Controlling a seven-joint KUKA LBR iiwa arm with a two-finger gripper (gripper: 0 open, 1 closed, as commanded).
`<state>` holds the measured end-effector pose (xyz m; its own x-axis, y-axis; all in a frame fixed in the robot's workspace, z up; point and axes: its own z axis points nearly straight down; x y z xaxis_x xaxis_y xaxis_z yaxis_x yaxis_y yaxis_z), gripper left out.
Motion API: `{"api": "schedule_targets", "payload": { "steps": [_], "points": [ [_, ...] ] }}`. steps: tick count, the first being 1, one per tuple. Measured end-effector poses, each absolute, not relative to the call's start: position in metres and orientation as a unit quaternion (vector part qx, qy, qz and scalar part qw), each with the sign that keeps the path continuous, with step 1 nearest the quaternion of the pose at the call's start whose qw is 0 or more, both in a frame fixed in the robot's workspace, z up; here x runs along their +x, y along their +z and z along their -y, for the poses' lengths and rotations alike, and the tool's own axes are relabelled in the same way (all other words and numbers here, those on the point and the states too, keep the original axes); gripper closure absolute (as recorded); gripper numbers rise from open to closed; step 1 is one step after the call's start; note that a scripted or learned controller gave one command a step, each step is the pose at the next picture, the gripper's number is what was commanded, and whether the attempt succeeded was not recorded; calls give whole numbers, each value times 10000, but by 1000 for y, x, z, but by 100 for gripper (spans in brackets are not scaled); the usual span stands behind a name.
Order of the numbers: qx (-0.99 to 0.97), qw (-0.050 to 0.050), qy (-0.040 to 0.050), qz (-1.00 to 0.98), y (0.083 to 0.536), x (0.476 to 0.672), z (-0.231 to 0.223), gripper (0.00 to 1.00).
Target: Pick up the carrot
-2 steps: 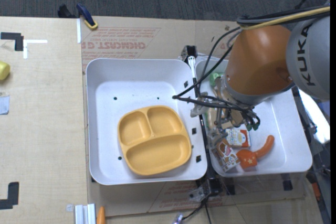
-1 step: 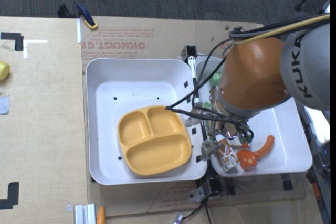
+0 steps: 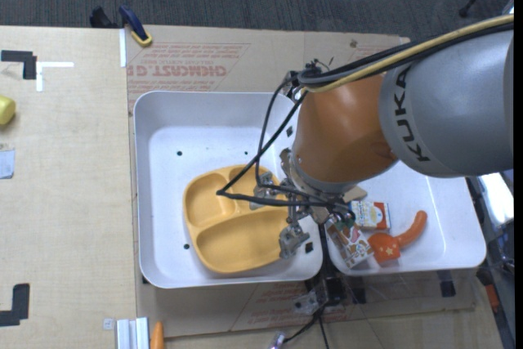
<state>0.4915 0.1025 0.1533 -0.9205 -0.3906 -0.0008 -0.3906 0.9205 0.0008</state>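
Overhead, the arm (image 3: 384, 118) hangs above the seam between the bins, its gripper (image 3: 294, 239) over the yellow tray (image 3: 214, 226) in the left bin (image 3: 155, 176); finger state I cannot tell. Reaching seems underway. Next, shift toward the carrot (image 3: 400, 237) in the right bin (image 3: 458, 245).

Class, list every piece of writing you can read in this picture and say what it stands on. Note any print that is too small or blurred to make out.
"KUKA" – dark letters on the grey arm, running down its side.
Red print on the cardboard sheet above the left bin: upside down and faint, not reliably readable.
Print on the small cartons in the right bin, near the carrot: too small to read.
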Motion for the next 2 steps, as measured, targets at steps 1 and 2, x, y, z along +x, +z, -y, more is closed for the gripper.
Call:
{"api": "schedule_targets", "payload": {
  "steps": [1,2],
  "points": [
    [-2377,146,-6,-9712,103,512,-110,0],
    [-2369,232,1,-9713,115,517,-111,100]
  ]
}}
